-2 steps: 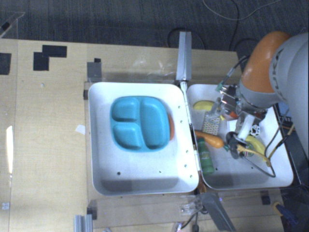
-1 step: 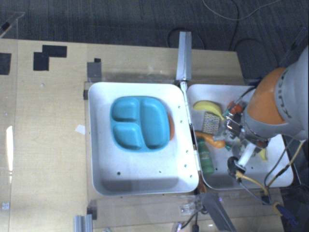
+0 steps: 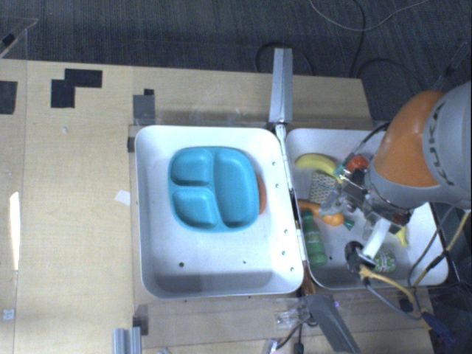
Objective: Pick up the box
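Observation:
A small grey speckled object (image 3: 320, 187), seemingly the box, lies in the right bin (image 3: 328, 271) just below a banana (image 3: 313, 161). My gripper (image 3: 345, 198) hangs low over the middle of that bin, right beside the speckled object's right edge and above an orange item (image 3: 330, 214). The arm's wrist and orange band (image 3: 405, 150) hide much of the bin's right half. Nothing can be made out in the gripper's hold.
A green bottle (image 3: 313, 239) lies along the right bin's left wall. Small white-and-green (image 3: 381, 257) and yellow (image 3: 400, 234) items sit under the arm. The left bin (image 3: 214, 271) holds a blue divided plate (image 3: 212, 186) with an orange thing (image 3: 262, 194) peeking out at its right edge.

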### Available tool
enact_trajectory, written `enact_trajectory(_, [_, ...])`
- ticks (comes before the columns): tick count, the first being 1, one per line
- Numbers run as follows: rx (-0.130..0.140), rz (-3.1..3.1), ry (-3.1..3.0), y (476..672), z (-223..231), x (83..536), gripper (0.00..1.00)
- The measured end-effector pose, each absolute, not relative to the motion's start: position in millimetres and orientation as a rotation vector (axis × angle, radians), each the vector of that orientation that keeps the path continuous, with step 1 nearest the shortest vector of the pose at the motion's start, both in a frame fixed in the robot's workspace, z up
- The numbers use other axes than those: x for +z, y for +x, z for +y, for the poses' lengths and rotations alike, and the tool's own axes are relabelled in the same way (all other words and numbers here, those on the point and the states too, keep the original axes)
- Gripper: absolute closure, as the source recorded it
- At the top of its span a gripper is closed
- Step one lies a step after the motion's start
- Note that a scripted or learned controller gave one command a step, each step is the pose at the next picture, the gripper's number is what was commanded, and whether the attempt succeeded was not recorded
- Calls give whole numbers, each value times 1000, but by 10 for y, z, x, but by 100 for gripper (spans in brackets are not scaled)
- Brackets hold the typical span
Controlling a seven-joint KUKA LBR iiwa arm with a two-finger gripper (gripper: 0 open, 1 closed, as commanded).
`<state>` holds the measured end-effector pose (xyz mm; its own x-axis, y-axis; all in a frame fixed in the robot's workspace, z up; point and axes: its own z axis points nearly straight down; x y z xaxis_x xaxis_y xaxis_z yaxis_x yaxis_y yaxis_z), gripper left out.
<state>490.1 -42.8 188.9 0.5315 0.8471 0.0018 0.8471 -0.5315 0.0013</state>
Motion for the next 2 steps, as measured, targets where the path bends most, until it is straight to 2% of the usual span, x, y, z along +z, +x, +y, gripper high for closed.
enact_trajectory(1, [1,1526,2746,4876,-842,1308,0])
enact_trajectory(2, [4,1492,2764,4885,-429,2009,0])
